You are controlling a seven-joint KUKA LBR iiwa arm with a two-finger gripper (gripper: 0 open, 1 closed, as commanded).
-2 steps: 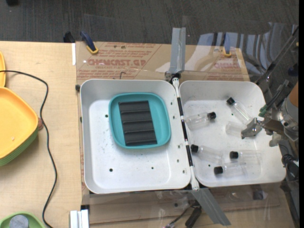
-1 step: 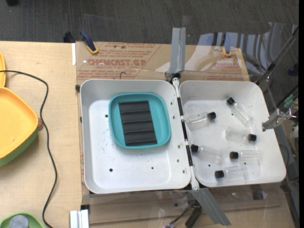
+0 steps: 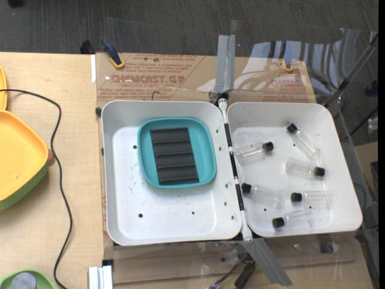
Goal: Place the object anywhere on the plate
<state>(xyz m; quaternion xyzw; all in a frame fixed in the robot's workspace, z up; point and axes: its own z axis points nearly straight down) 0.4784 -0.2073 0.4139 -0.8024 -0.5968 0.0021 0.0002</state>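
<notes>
In the left bin (image 3: 120, 221): a teal plate (image 3: 207, 155) is set in the upper middle of the white floor, with its long side running away from the camera.
On the plate: a black ridged block (image 3: 174, 155) is laid flat, and most of the plate's inner area is covered by it.
In the right bin (image 3: 337, 137): six clear vials with black caps are scattered on their sides.
Upper vial (image 3: 301, 138): it is laid at a slant near the far wall, with its cap turned up and left.
Second vial (image 3: 252, 151): it is placed close to the wall shared by the two bins, cap to the right.
Third vial (image 3: 304, 168): it is found towards the right side, cap to the right.
Fourth vial (image 3: 260, 192): it is laid just beside the shared wall, cap to the left.
Fifth vial (image 3: 311, 198): it is laid right of the fourth, cap to the left.
Sixth vial (image 3: 293, 220): it is laid nearest the front wall, cap to the left.
Vials and plate: they are kept apart by the bin walls between them.
Hand: whether it is apart, together or clamped on anything cannot be told.
Surface (image 3: 72, 233): pale wood is seen left of the bins; stacked yellow dishes (image 3: 18, 155) are placed at its left edge, and a black cable (image 3: 60, 179) is trailed across it.
Behind the bins: a printed cardboard sheet (image 3: 156, 77) is laid flat.
</notes>
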